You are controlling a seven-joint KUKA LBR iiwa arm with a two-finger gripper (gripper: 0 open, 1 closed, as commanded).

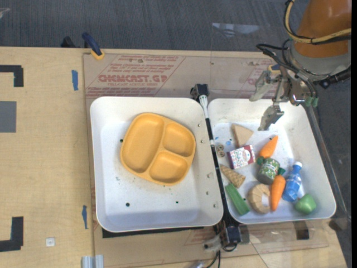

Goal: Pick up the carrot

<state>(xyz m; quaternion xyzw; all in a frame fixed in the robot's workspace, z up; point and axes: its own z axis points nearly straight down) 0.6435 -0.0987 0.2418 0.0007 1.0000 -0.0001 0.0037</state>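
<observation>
The two-finger end effector (269, 111) is hovering over the far part of the right shallow white bin (321, 149), fingers apart and gripping nothing. Two tapered orange carrots are lying in this bin: one (269, 147) just near of the end effector, beside a tan wedge (242, 133); another (276, 192) nearer, between a round bread roll (258, 197) and a blue bottle (293, 183). A yellow compartment plate (158, 148) is sitting in the left bin (106, 172)
</observation>
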